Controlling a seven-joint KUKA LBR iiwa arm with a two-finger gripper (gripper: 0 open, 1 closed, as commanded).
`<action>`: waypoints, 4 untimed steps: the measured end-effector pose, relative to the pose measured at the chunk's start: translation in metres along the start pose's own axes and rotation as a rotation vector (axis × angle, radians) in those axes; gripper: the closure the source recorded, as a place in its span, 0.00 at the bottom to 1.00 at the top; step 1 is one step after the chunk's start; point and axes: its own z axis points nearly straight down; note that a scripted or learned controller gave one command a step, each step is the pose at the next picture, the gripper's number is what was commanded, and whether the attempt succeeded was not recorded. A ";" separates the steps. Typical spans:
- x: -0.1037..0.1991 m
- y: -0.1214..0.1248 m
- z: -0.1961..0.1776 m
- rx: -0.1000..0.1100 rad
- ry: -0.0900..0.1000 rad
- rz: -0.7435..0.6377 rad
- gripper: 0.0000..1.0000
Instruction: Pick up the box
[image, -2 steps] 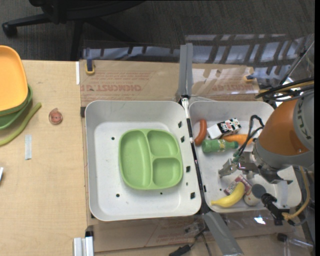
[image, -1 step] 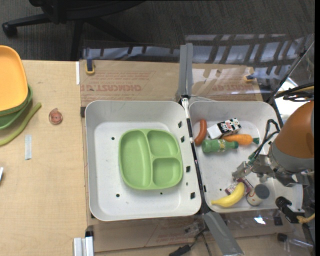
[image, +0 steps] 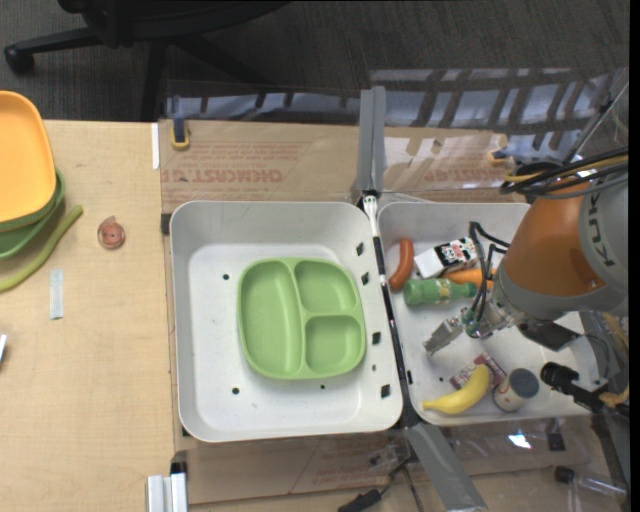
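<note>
Box (image: 445, 257), white w/ dark print, lies flat just above the claw (image: 447, 333), beside a hot dog (image: 400, 264) and green bottle (image: 435, 291). Claw hangs empty, jaws look slightly apart. Best approach imo: shift up over box, clear the bottle, descend straight, close across short side.

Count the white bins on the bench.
2. The left shallow white plastic bin holds a green divided plate; the right shallow white plastic bin holds the small items, partly covered by the grey and orange arm.
</note>
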 end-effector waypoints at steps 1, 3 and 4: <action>-0.025 -0.048 0.000 0.001 0.001 0.052 0.00; 0.048 -0.018 -0.099 0.002 0.000 0.211 1.00; -0.018 -0.045 -0.093 0.001 -0.001 -0.021 1.00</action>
